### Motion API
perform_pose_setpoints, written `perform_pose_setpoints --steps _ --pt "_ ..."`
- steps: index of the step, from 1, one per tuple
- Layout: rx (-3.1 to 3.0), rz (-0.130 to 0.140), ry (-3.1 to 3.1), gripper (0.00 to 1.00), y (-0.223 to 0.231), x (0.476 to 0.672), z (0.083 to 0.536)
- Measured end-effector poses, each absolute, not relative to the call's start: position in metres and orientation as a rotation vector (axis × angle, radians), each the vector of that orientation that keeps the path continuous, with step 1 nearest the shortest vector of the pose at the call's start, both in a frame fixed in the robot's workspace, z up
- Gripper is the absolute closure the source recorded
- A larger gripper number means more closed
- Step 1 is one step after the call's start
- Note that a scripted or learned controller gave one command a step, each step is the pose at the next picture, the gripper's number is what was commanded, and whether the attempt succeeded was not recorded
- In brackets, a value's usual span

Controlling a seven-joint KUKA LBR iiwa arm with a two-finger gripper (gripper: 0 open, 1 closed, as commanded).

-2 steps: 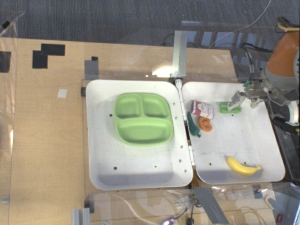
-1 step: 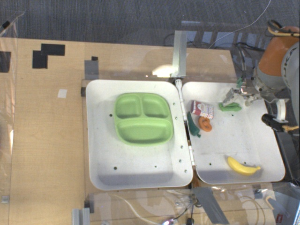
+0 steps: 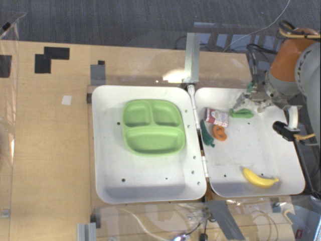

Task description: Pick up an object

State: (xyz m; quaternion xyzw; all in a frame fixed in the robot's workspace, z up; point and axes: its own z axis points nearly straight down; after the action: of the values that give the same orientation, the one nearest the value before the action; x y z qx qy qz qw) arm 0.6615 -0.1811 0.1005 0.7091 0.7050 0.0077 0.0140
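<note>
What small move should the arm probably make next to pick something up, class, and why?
Probably lower the gripper a little onto the green piece in the right bin. The gripper hangs right over that piece near the bin's back wall, while the banana lies far off at the front.

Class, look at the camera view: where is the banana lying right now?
The banana lies in the right bin, near its front edge, apart from the small carton and orange item further back on the left.

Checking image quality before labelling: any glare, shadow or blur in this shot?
Camera view: a bright glare patch on the bench behind the bins; soft shadow along the left bin front wall; gripper small and slightly soft; banana sharp.
</note>
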Motion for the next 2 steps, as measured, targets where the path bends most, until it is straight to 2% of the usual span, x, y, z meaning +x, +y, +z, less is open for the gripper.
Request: perform_pose_setpoints --steps 1,2 --pt "2.076 0.022 2.317 0.0 -0.1695 0.6653 0.1009" --pt "1.876 0.017 2.494 0.0 -0.1767 0.6713 0.1008"
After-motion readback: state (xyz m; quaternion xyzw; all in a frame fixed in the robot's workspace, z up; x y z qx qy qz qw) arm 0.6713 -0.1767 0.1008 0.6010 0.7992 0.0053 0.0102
